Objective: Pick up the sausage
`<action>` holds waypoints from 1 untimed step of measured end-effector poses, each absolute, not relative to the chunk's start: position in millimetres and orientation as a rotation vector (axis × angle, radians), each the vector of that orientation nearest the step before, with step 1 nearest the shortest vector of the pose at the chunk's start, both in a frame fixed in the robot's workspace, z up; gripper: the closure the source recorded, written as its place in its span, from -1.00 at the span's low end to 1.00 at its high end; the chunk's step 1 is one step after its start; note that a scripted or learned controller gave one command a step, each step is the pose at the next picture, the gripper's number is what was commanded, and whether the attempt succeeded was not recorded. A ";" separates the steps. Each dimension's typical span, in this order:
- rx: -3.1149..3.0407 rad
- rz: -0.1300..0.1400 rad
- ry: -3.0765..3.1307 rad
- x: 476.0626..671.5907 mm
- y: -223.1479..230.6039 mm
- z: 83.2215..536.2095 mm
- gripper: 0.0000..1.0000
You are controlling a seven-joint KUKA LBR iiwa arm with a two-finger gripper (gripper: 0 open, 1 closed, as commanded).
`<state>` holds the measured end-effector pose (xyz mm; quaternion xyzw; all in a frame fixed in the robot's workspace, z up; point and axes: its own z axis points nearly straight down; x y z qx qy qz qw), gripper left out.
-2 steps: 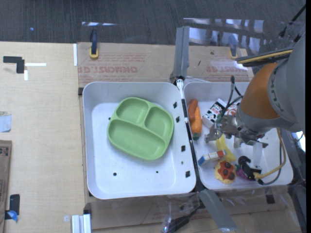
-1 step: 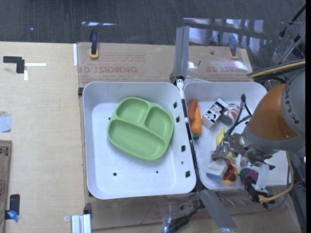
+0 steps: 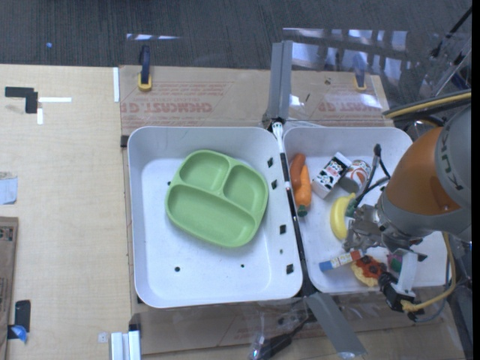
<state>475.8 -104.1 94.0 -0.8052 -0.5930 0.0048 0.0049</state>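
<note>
While the claw hung low in the right bin, its grip state unclear, the sausage lay apart, behind it.

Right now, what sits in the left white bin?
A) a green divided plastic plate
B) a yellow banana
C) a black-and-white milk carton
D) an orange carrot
A: the green divided plastic plate lies in the left white bin; the orange carrot, yellow banana and black-and-white milk carton all lie in the right white bin.
</note>
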 end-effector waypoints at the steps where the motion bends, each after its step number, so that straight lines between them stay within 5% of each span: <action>1: -2.448 0.011 -1.964 510.9 -22.4 188.2 1.00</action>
